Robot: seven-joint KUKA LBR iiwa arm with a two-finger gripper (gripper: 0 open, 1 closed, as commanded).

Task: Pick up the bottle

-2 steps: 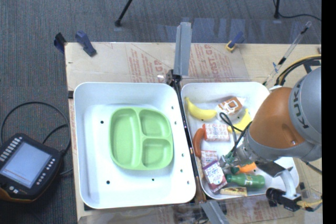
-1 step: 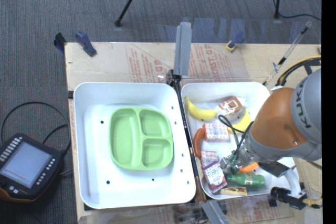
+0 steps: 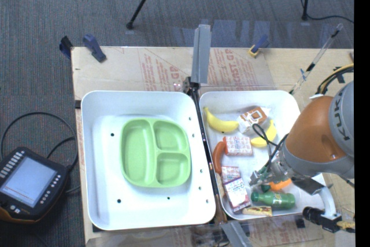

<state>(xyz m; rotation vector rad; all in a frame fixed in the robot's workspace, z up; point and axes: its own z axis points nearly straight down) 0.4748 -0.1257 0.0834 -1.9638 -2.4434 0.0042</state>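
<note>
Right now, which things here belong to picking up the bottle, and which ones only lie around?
For the job:
- green plastic bottle, lying flat in the right white bin
- gripper

Just lying about:
- green divided plate
- yellow banana
- orange sausage
- small snack packets

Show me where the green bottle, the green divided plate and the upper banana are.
green bottle [image 3: 274, 199], camera view, middle of its body
green divided plate [image 3: 125, 154], camera view, left rim
upper banana [image 3: 219, 122], camera view, mid-curve
</note>
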